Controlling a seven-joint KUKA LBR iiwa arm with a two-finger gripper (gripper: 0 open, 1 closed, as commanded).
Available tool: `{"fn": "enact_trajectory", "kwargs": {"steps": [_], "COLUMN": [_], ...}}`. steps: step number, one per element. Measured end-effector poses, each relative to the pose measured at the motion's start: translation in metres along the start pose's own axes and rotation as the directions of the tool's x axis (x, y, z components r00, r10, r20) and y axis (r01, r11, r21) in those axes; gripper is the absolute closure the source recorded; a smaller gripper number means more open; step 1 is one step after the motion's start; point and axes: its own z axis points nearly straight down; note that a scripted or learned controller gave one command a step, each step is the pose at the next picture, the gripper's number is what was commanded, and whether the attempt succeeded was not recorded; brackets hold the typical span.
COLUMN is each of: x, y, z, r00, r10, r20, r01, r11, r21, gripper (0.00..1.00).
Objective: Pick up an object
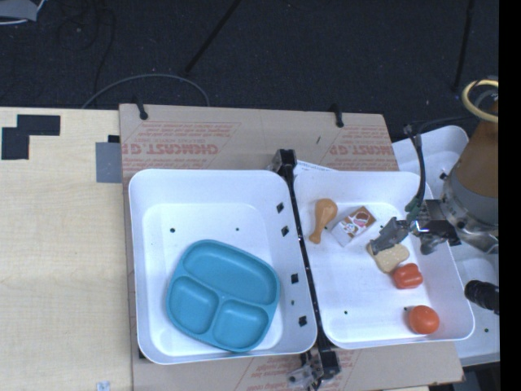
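The gripper (389,236) overlaps the tan object (392,257), its finger state too dark to tell.

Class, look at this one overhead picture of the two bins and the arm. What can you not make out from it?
1. Gripper: dark and small in the camera view, so whether it is open or shut stays unclear.
2. Beige object: partly covered by the gripper; its kind is unclear.
3. Small box: its print is too small to read.
4. Arm: cut off by the right edge.
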Motion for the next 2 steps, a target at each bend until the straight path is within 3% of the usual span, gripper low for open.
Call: {"fn": "enact_trajectory", "kwargs": {"steps": [2], "x": [0.009], "y": [0.007], "z": [0.108], "r00": [1.000], "r10": [0.001], "r20": [-0.002], "r01": [-0.001], "r11": [1.000], "r21": [0.004], "gripper": [0.00]}}
